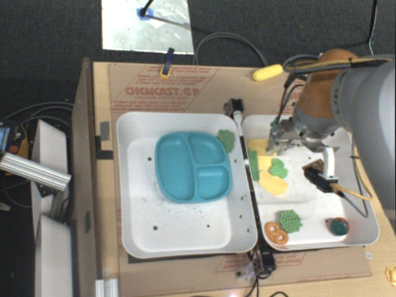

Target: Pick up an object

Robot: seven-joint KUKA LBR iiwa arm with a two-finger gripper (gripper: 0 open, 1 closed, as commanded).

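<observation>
Bins sit side by side on the bench: the left bin (139,228) holds a blue divided plate (192,167) with a green piece (226,140) at its upper right corner. The right bin (359,231) holds yellow pieces (270,177), a small green piece (277,167), a knobbly green piece (289,220), a pretzel (275,232) and a dark green ball (338,226). The arm (346,98) reaches over the right bin; its gripper (278,142) hangs above the yellow pieces, and whether it is clenched cannot be told.

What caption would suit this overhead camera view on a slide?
Grey robot arm lowers its gripper over toy food in the right bin; a blue divided plate lies in the left bin.
</observation>
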